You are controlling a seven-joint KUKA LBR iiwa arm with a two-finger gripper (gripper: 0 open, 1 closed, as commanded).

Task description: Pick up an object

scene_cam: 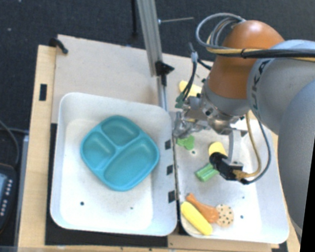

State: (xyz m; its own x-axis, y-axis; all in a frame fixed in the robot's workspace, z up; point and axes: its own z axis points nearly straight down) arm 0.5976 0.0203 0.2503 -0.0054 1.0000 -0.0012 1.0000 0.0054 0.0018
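My gripper (181, 130) hangs low at the left edge of the right bin (260, 224), under the orange wrist band. Just below and to its right lies a small light-green piece (186, 142), close to the gripper tip; I cannot tell whether they touch. Further right is a yellow piece (216, 148), and below it a green block (205, 172). At the bin's front edge lie an orange carrot (202, 208), a yellow banana-like piece (195, 219) and a speckled cookie (225, 215). Another yellow piece (185, 88) peeks out behind the arm.
The left bin (66, 197) holds a teal divided plate (120, 153). A slanted aluminium rail (150, 31) rises at the back between the bins. The wall between the two bins runs just left of the gripper. A black cable (256, 165) loops down from the wrist.
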